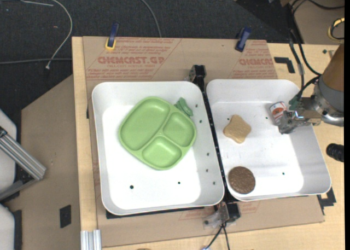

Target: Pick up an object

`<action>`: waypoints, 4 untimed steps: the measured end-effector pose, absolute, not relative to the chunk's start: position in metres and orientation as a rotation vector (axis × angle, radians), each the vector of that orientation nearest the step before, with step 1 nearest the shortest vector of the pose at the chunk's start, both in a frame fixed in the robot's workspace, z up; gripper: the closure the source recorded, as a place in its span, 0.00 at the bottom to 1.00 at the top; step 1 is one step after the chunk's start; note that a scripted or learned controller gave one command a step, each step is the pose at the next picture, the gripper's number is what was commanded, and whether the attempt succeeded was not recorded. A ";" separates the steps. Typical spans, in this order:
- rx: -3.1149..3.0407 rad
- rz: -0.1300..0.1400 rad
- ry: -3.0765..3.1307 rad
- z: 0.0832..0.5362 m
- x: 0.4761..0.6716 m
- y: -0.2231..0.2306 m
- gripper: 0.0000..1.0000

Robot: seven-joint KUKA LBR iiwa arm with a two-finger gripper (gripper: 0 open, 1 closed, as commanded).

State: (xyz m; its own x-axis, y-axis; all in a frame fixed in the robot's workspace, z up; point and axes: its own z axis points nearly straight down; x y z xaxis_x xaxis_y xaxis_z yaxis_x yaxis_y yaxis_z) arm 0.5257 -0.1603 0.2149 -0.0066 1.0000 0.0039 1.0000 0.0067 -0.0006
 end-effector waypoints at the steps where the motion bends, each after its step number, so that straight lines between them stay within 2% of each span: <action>1: -2.214 -0.005 -2.230 0.224 0.546 -0.102 1.00; 3: -2.213 -0.006 -2.230 0.242 0.574 0.002 1.00; 4: -2.214 -0.004 -2.228 0.243 0.582 0.048 1.00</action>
